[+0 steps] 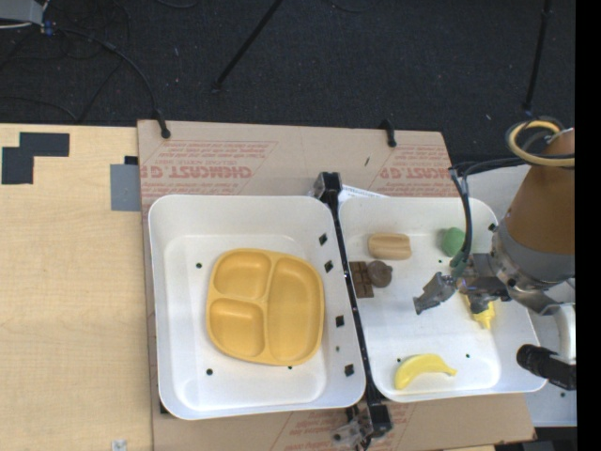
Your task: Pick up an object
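From my remote station I see the pincer (457,294) low over the right bin (427,379), its dark fingers seeming spread, with nothing between them that I can make out. A small yellow piece (484,316) lies just at its 4 o'clock side, partly covered by the wrist. A green object (453,241) sits at 12 o'clock from the pincer, a tan bread roll (389,246) at 10 o'clock, a brown lump (378,272) at 9 o'clock, and a banana (423,370) at 7 o'clock. The left bin (178,252) carries a yellow divided plate (266,305). Both bins rest on cardboard (282,163) on the wooden counter (66,299); behind is dark floor with cables. The arm (549,214) is cut off at the right.
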`<state>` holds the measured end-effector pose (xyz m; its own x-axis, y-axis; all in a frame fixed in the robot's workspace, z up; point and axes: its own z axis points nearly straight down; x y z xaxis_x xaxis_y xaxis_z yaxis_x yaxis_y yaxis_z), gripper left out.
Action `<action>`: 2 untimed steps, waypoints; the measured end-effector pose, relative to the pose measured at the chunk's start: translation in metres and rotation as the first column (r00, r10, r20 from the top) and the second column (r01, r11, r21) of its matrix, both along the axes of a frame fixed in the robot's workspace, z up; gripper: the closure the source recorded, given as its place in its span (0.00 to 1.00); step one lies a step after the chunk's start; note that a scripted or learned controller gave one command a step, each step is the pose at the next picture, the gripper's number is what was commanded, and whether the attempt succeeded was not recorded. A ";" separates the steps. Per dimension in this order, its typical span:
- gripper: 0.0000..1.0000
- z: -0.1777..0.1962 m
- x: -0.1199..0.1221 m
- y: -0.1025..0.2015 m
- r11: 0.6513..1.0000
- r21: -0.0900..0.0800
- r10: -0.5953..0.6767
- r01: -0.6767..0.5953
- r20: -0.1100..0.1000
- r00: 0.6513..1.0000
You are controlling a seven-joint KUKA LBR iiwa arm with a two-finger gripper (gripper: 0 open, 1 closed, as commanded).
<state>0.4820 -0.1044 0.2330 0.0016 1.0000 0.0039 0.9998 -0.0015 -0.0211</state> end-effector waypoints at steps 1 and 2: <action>0.00 0.005 0.002 0.000 1.000 -0.001 0.002 -0.002 0.010 1.000; 0.00 -0.045 0.006 -0.006 1.000 0.000 0.002 -0.002 0.008 1.000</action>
